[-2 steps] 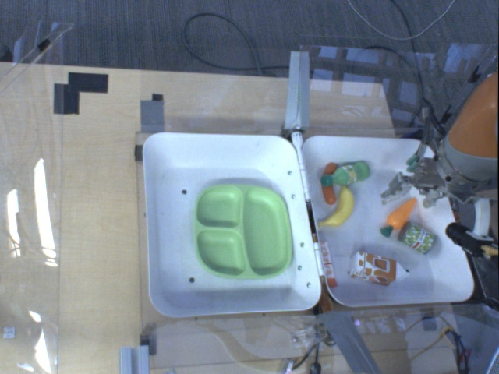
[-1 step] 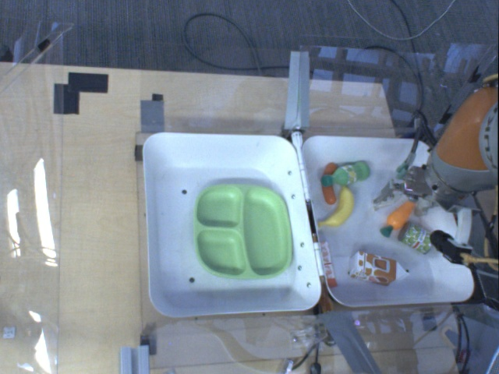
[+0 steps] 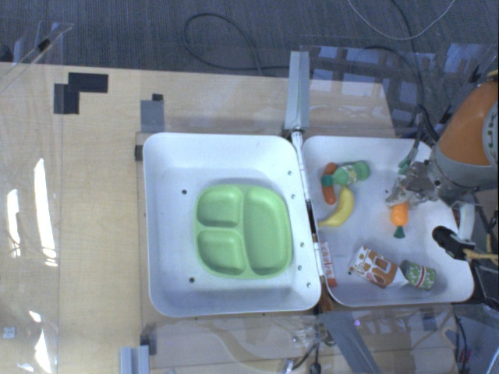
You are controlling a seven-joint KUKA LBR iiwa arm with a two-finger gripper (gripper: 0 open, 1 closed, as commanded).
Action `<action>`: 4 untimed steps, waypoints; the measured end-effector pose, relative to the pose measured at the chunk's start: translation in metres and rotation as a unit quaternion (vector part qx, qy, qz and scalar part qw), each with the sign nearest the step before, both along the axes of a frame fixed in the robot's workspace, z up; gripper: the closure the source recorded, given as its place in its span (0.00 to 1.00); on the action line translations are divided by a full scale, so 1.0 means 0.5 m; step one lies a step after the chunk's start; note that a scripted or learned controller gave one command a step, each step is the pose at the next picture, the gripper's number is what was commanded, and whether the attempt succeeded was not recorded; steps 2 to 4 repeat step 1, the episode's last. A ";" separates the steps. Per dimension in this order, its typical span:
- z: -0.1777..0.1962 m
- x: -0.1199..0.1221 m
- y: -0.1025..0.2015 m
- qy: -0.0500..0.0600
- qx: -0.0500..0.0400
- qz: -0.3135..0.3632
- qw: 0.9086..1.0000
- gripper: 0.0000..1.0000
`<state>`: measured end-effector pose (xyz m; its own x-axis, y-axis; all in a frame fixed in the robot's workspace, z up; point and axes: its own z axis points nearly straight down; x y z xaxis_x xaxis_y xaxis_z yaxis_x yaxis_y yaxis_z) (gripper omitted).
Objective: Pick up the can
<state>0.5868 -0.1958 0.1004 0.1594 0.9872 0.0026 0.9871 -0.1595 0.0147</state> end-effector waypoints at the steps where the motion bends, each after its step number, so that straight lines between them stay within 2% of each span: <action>1: 0.231 0.031 0.094 0.004 0.000 -0.043 0.999 1.00; 4: 0.231 0.031 0.094 0.004 0.000 -0.043 0.999 1.00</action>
